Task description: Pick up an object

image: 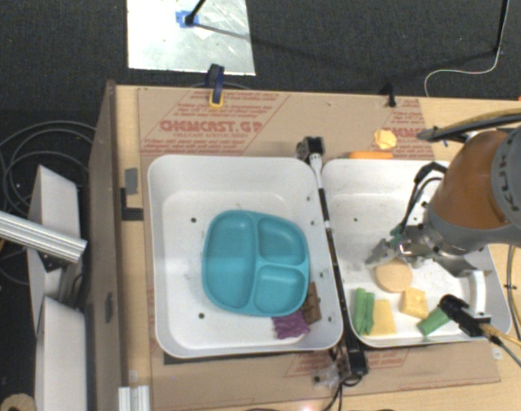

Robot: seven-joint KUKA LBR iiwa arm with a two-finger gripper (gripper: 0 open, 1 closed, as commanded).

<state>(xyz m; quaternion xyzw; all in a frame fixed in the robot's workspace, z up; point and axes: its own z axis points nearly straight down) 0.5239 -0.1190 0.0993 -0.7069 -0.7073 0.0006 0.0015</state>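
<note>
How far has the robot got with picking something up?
Done: the gripper has reached into the right bin, just above the round tan piece. In hand: nothing is visibly lifted. Left: gripping and raising that piece, which lies on the bin floor.

The flat brown cardboard sheet (269,122) under the two bins carries red printed lettering. Beyond the left bin, far up and to the left of the gripper's jaws, a large word reads roughly "CHEMCAST", followed by letters that look like "GP", though the slant blurs them. Smaller red lines above and below it are too fine to read. A second red print, up beyond the jaws, is partly covered and unreadable.
</note>
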